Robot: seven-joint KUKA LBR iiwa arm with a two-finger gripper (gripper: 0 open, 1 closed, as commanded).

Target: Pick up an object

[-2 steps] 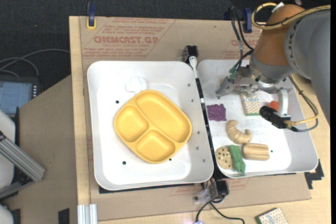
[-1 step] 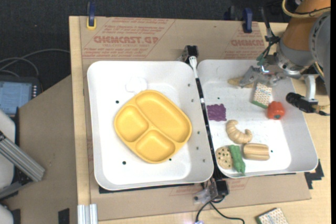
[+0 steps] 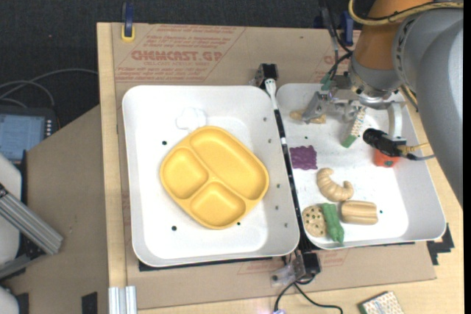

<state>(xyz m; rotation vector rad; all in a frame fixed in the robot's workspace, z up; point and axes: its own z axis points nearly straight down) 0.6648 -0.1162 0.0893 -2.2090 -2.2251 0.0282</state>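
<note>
- toward the far end of the right bin [image 3: 419,228], the pincer [image 3: 340,110] hangs low over the white floor; i cannot tell its state or that it has hold of anything, since the metal parts blur together there.
- nearest it lie a small tan piece [image 3: 297,115] to the left and a green-and-white stick [image 3: 352,134] just below, either a likely target.
- green-and-white stick: looks light, stiff and thin, probably a bit slick; its long axis runs near to far with a slight tilt, so a grip across its narrow middle seems best.
- further toward the near side sit a purple piece [image 3: 302,157], a croissant [image 3: 335,186], a bread roll [image 3: 358,212], a cookie [image 3: 313,220] and a green pod [image 3: 332,223].
- croissant: likely hollow toy plastic, light and rigid; it curves, ends pointing left, so pinch across the thick middle.
- left bin [image 3: 140,158] holds a yellow divided tray [image 3: 213,176], broad and awkward to pinch.
</note>
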